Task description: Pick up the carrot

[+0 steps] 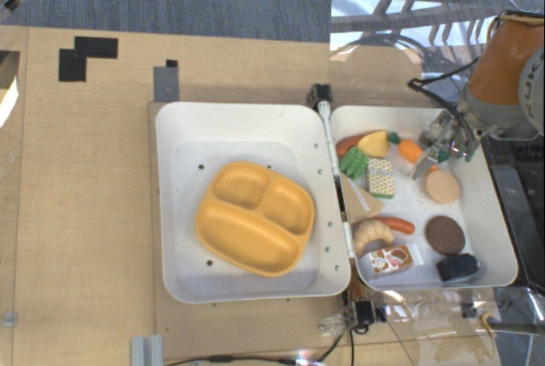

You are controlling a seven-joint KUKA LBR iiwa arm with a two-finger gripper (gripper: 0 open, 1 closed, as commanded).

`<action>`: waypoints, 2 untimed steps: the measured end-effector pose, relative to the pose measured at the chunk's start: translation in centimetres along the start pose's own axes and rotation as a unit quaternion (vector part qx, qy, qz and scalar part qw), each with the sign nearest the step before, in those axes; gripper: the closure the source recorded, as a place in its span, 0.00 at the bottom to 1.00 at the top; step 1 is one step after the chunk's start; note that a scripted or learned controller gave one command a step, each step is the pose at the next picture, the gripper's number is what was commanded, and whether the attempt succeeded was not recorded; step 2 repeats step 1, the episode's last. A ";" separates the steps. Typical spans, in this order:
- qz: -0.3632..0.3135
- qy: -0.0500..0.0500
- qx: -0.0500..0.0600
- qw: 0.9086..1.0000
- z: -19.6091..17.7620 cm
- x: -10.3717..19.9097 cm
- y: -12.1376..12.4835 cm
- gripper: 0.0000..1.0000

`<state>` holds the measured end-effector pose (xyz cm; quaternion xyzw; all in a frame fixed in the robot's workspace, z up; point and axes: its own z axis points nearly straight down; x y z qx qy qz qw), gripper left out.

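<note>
The carrot (410, 151) is a short orange piece with a small green top, lying in the upper middle of the right bin (498, 224). My gripper (442, 148) hangs just to the carrot's right, over the bin's upper part, with the orange-banded arm reaching in from the right edge. The carrot lies on the bin floor, apart from the gripper as far as I can see. A tan round disc (443, 185) sits directly below the gripper.
Beside the carrot are a yellow fruit (373, 143), a green piece (355, 162) and a dotted box (381, 178). Lower down lie a croissant (372, 234), a brown disc (444, 234) and a dark blue item (458, 268). The left bin (179, 185) holds a yellow divided plate (255, 217).
</note>
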<state>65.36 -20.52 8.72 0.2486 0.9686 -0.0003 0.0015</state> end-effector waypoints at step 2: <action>-0.004 -0.008 -0.002 1.000 -1.5 -0.4 0.4 1.00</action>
